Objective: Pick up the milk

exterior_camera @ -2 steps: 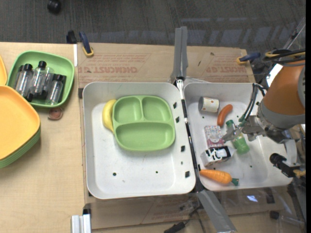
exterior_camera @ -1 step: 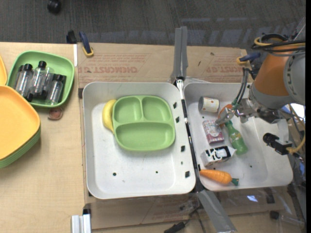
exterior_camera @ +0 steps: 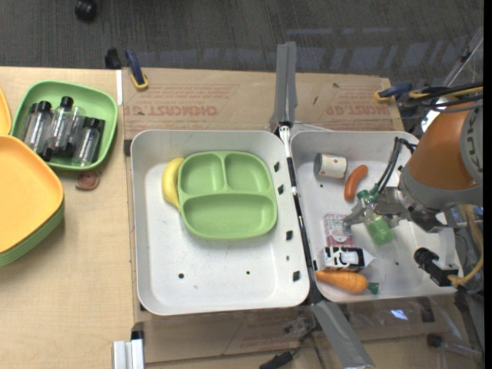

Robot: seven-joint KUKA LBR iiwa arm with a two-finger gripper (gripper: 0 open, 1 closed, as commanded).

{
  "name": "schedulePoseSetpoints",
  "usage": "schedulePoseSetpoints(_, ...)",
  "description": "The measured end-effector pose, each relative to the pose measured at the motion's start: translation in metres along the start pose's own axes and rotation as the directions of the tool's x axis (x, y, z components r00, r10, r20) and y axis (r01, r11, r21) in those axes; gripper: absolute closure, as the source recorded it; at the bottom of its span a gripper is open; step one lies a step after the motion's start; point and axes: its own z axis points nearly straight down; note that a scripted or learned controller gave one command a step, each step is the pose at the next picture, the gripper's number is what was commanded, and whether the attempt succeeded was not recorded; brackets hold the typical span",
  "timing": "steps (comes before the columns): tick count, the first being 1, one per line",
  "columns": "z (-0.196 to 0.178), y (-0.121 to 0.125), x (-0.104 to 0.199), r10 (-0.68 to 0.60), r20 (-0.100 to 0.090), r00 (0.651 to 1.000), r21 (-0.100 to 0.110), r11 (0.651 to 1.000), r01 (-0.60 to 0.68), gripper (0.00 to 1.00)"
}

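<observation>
We see the milk (exterior_camera: 344, 257), a small black-and-white carton, lying on its side in the right bin (exterior_camera: 384, 140), toward the front-left part near the divider w/ the left bin (exterior_camera: 215, 275). A carrot (exterior_camera: 343, 281) lies just in front of it, close enough that we can't tell if they touch. A pinkish packet (exterior_camera: 336, 227) sits just behind it.

The gripper (exterior_camera: 361, 210) is low over the mid part of the right bin, behind and to the right of the milk, apart from it. The grey arm (exterior_camera: 442, 156) w/ its orange band comes in from the right. We can't tell whether its grip is spread or closed; nothing is clearly pinched. A green item (exterior_camera: 379, 230) lies right beside the gripper, on its near side; contact is unclear.

Further back in the right bin there's a small white cup (exterior_camera: 332, 165) on its side. An orange-red sausage (exterior_camera: 355, 181) is just right of it.

In the left bin a green divided plate (exterior_camera: 227, 194) lies flat in the back half. A yellow piece (exterior_camera: 170, 181) is tucked against its left edge, partly under it.

Both bins sit on cardboard (exterior_camera: 200, 102) on the wooden tabletop (exterior_camera: 77, 298). On the tabletop's left a green tray (exterior_camera: 94, 94) holds several small dark-capped bottles (exterior_camera: 61, 129). A stack of orange plates (exterior_camera: 27, 206) lies in front of it, at the frame edge.
</observation>
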Motion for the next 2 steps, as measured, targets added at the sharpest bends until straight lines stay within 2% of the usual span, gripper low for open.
schedulePoseSetpoints(1,0.0,0.067,0.026,-0.15,0.002,0.989,-0.003,0.989,0.15,0.0)
schedulePoseSetpoints(2,0.0,0.015,0.027,-0.046,0.0,0.999,0.0,0.999,0.046,0.0)
